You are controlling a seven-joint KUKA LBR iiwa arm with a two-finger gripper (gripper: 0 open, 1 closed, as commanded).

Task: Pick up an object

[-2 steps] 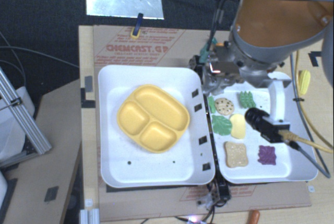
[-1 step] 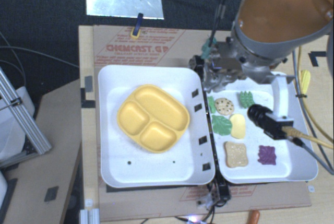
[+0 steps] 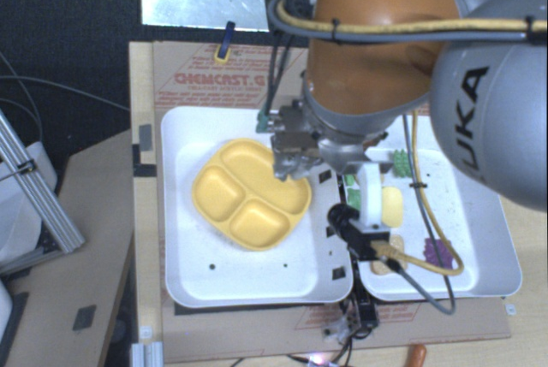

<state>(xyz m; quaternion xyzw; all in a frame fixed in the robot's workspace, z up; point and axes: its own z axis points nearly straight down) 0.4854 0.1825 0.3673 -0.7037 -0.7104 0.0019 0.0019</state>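
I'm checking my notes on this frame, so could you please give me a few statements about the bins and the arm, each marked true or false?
1. The yellow divided plate lies in the left bin. True.
2. The plate has three compartments. True.
3. The gripper is over the right bin. False: it is over the plate's upper right edge.
4. The purple item lies on the plate. False: it lies in the right bin.

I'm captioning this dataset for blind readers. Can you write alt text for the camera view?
A grey and orange robot arm reaches over two white bins, its gripper at the upper right edge of a yellow divided plate in the left bin. The right bin holds small toys.
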